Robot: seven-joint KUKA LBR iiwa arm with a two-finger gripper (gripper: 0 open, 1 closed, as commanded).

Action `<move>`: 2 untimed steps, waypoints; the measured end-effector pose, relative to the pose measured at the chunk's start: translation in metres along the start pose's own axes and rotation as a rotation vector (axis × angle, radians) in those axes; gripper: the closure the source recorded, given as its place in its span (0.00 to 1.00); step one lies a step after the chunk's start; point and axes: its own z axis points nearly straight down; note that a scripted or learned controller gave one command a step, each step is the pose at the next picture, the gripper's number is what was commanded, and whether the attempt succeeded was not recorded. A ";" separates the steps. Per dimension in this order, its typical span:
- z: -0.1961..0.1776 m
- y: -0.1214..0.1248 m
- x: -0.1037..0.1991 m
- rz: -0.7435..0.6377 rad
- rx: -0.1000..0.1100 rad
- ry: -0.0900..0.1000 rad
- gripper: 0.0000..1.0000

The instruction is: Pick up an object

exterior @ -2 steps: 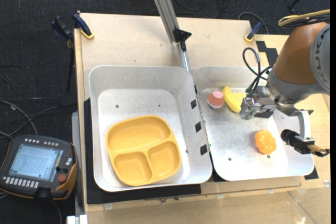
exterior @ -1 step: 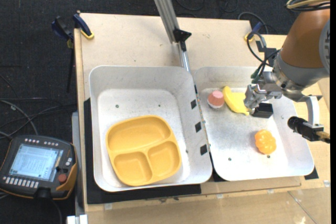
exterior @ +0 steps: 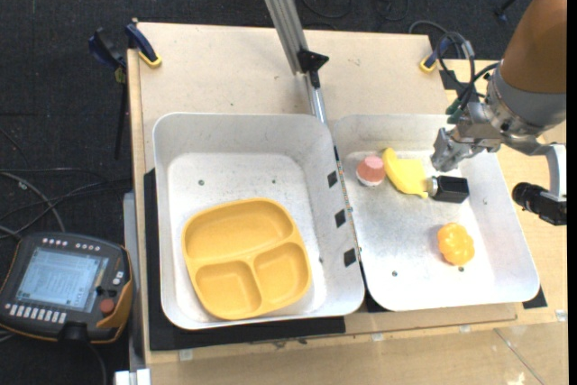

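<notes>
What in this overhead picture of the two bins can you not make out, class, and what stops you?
- Pincer fingers, camera view: too small and dark to tell open from shut.
- Arm, camera view: cut off by the right edge.
- Black block, camera view: too small to identify; touching the yellow banana-shaped item or just beside it, unclear.
- Pink item, camera view: too blurred to name.

From where I stand, no lettering, label, brand or number can be read anywhere. The handheld control pendant on the floor has a lit screen, but whatever it displays is too small and blurred to read.
</notes>
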 end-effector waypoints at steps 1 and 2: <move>0.011 0.004 0.044 -0.003 0.006 0.002 1.00; 0.010 0.012 0.105 -0.005 0.006 0.004 1.00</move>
